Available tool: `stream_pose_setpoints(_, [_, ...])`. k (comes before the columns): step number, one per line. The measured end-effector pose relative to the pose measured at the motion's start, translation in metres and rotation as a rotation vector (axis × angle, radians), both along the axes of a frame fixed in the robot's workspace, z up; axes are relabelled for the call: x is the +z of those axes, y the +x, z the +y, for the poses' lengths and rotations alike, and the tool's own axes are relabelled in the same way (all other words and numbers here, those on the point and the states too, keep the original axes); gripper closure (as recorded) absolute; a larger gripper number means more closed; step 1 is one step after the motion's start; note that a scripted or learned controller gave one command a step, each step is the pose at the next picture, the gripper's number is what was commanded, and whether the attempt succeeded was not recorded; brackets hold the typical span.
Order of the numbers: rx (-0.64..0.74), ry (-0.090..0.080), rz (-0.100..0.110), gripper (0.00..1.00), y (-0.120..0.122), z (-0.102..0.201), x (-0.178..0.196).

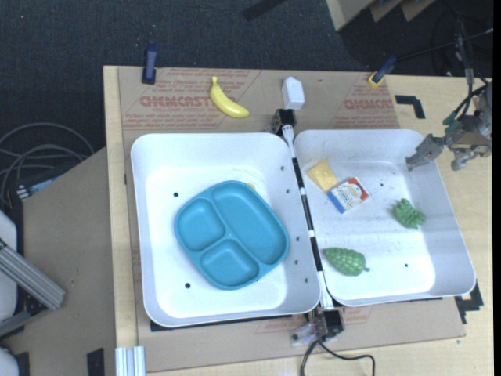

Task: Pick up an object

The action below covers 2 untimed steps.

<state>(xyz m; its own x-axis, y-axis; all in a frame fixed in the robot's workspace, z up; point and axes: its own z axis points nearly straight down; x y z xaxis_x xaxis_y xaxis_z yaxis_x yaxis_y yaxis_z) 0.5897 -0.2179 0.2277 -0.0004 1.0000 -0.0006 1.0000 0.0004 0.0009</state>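
Two white bins sit side by side on the bench, and nothing is lifted yet: the yellow block [322,174], small carton [348,193] and two green pieces [408,213] [345,260] all lie in the right bin [438,276]. My gripper [442,149] hangs over that bin's upper right rim with fingers spread apart, holding and touching nothing, so the whole pick is left to do.

Bright even overhead light, white bins [149,163] slightly washed out, soft faint shadows under the blue divided plate [229,233], mild overall softness, dark floor dim
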Motion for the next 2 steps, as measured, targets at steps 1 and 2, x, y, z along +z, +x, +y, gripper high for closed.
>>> stream_pose_setpoints(1, [0.0, 0.002, 0.004, 0.0, 0.001, -0.005, -0.108])
stream_pose_setpoints(2, [0.005, 0.011, 0.004, 0.0, -0.032, 0.0, -0.144])
